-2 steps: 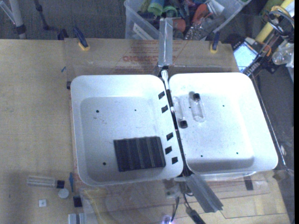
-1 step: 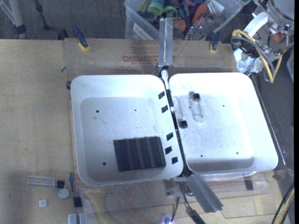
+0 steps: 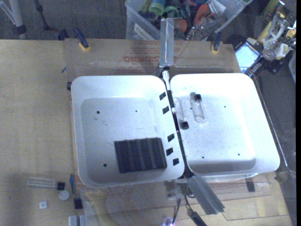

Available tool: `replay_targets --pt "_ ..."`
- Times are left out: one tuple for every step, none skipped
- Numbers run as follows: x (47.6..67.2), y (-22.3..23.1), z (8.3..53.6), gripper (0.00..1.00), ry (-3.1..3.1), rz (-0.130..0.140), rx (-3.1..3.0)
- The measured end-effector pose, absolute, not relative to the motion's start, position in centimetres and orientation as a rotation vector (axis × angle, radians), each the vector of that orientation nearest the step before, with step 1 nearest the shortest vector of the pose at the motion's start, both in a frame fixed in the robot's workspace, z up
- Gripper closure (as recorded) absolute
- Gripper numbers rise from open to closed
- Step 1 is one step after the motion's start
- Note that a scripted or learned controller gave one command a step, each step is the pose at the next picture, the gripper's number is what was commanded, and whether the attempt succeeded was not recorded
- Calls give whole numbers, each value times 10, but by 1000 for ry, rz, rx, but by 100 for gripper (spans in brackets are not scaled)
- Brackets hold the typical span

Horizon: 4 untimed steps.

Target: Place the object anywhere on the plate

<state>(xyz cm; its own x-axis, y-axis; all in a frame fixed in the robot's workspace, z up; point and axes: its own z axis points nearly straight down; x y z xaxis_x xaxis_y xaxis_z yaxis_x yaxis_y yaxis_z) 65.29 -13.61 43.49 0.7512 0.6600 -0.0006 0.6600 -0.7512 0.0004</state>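
A black ridged plate lies flat in the front part of the left bin. In the right bin, a clear vial with a black cap at its far end lies near the back left. A second, thinner clear vial with a black cap at its near end lies beside it, close against the divider between the bins.
A metal bar runs back from the divider. Behind the bins stands a clear tub of colourful items. Loose vials and caps lie on the bench at front left. Blue clamps hold the back board.
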Motion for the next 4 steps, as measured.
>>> replay_targets --pt "661 -169 434 100 315 2 3126" --pt "660 -126 434 100 673 -6 3071" --pt "655 -128 435 100 312 -1 3128" --pt "654 -203 434 100 314 -2 3126"
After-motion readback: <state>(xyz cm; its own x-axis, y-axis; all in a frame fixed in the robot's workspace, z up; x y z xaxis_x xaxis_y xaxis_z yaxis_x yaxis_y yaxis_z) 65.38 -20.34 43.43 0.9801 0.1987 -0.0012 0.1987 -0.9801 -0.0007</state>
